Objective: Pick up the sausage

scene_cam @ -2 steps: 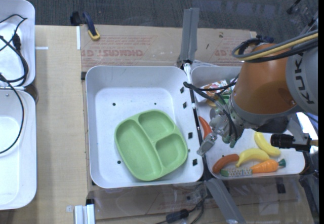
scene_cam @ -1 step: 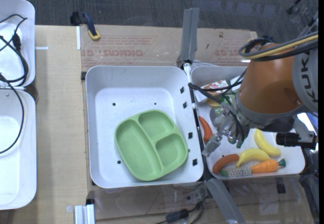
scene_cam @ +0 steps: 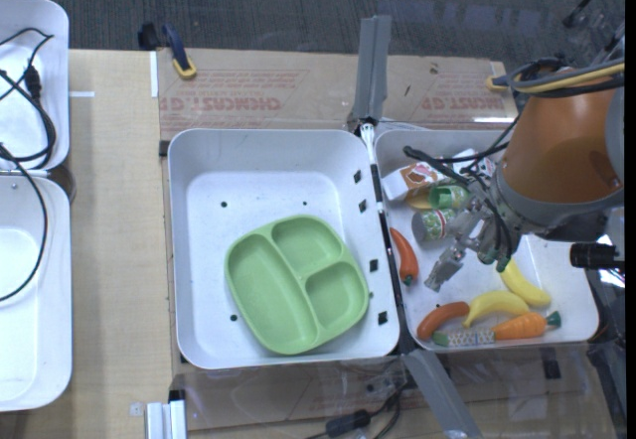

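Orange-red, smooth, slightly curved plastic toy sausage (scene_cam: 441, 319): lying flat, slanted, near front wall of right white bin; beside yellow banana, above multicoloured corn cob.

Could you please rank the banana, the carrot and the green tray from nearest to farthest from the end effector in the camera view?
1. Banana, just below-right of the end effector, in the right bin.
2. Carrot, farther along that bin's near edge.
3. Green tray, across in the left bin.
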`<state>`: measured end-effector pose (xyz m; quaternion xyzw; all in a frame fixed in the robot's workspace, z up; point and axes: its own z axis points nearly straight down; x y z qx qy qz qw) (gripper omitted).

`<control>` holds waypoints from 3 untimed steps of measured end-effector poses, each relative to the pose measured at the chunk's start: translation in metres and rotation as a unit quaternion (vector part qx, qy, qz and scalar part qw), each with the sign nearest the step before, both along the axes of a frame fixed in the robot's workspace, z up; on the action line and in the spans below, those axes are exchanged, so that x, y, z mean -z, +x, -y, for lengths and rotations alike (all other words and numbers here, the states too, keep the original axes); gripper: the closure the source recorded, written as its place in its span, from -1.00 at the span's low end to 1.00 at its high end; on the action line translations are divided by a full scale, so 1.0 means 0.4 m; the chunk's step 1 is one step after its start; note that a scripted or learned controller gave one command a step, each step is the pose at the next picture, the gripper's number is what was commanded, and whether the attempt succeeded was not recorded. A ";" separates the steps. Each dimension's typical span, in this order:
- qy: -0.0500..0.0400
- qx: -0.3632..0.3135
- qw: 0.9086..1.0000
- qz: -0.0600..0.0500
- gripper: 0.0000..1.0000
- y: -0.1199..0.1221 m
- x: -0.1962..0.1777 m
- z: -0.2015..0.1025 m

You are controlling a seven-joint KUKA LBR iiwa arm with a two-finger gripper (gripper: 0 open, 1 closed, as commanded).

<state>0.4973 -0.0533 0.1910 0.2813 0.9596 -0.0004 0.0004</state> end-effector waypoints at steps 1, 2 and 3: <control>0.000 0.218 0.976 -0.001 -1.00 -0.012 0.049 0.152; 0.001 0.085 0.996 -0.001 -1.00 -0.036 0.250 0.124; 0.000 0.097 0.995 0.001 -1.00 0.132 -0.002 -0.038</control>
